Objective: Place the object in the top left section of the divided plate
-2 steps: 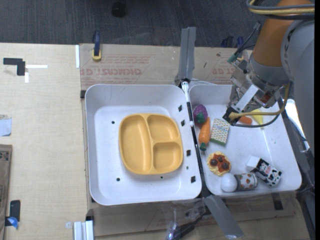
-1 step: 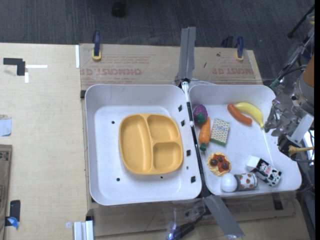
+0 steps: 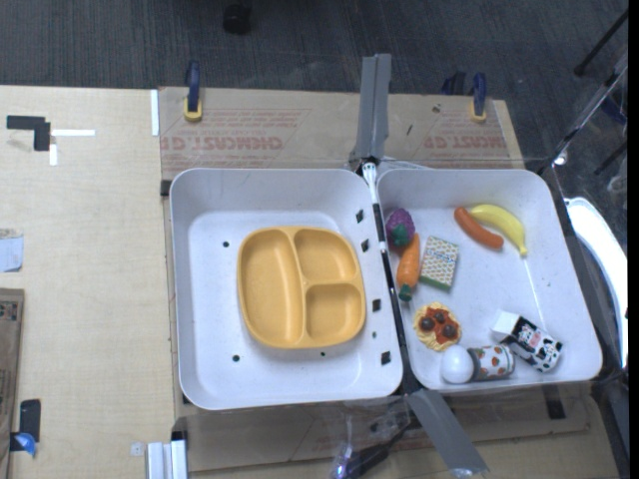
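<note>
Camera view, yellow divided plate (image 3: 300, 287) in left bin (image 3: 200, 297), toys perhaps food in right bin (image 3: 569, 297)

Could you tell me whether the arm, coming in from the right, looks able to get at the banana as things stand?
Probably yes. The banana lies in the right bin near its far right corner, uncovered, with only the hot dog lying close against its left side.

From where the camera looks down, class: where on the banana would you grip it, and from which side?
Grip the banana across its thick middle, coming from straight above. It lies flat and curved, with the red sausage touching its lower-left side, so set the fingers across the curve toward its free right half.
</note>
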Robot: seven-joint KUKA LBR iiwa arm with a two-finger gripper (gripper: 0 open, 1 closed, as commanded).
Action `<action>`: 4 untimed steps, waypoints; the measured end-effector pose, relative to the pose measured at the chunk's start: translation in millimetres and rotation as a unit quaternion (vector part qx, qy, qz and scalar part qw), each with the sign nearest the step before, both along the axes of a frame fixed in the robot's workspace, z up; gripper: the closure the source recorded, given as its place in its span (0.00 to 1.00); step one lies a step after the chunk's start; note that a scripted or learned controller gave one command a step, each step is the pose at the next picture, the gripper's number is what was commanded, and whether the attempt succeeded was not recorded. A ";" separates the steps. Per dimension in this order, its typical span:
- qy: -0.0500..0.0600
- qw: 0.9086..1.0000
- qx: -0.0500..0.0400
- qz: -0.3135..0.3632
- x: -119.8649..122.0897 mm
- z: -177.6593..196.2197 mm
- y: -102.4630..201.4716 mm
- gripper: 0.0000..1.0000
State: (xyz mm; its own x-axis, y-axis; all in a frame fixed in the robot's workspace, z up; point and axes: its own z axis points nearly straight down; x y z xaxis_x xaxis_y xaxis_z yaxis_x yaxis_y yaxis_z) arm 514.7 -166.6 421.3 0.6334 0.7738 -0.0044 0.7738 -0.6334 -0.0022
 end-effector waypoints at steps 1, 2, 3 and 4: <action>0.001 1.000 0.000 -0.013 -6.1 -8.8 -36.5 1.00; 0.001 0.988 0.000 -0.152 -30.0 -126.4 7.4 1.00; 0.000 0.960 -0.001 -0.281 -36.5 -9.9 -38.5 1.00; 0.000 0.978 0.000 -0.211 -37.4 -155.9 9.4 1.00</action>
State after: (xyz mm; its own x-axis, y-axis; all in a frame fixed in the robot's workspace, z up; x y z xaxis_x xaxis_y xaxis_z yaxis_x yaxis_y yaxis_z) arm 477.3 -157.2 265.4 0.8960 0.4439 -0.0047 0.4439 -0.8961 -0.0028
